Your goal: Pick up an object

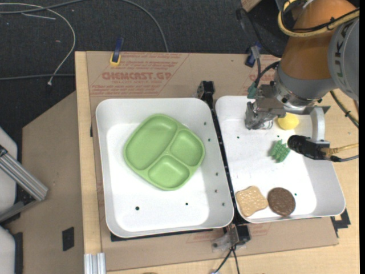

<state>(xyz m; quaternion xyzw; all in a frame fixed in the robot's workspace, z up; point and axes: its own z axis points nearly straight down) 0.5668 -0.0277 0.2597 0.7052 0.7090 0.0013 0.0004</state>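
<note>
The gripper [258,122] was poised beside a small yellow object [288,121]; finger state could not be told. It was judged light, best pinched across.

White bins: 2, a left bin [108,153] and a right bin [319,204].
Green divided plate [164,152]: 1, three compartments.
Yellow item [288,121]: 1.
Small green item [280,151]: 1.
Tan cracker-like square [251,201]: 1.
Brown round cookie-like disc [282,201]: 1.
Blue clamps at the board's far edge: 2 [117,49] [253,55].

Cardboard-topped bench [142,67] bears two white bins [114,210].
</note>
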